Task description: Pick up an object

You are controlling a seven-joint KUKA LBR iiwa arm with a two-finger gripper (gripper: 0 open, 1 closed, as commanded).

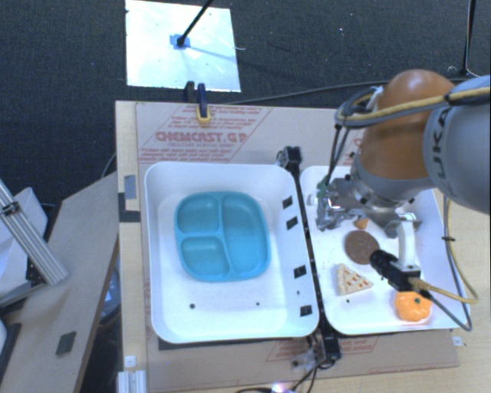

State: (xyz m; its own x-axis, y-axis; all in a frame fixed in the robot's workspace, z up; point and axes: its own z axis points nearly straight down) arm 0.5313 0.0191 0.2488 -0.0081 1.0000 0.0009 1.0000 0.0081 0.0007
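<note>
Grey metal pincer (331, 209) hangs low over right white bin (437, 311), nothing seen held; cannot tell its state. Round brown cookie (360, 246) just right of it, below. Reaching step. Next: line up over cookie, drop, squeeze

Dark carpet-like floor (61, 84) is seen across the top and left of the view. A pale square sheet (180, 46) is laid flat on it near the top, w/ a thin dark rod (196, 21) angled across it. The counter (126, 130) is tan, topped w/ a board (211, 134) printed in red lettering. A blue and yellow clamp (202, 104) is fixed at the board's far edge. A lower wooden surface (77, 253) is set at left, beside a ribbed metal rail (31, 238). Black cables (307, 90) are run along the floor at back. Lighting is even, no hard shadows.
</note>
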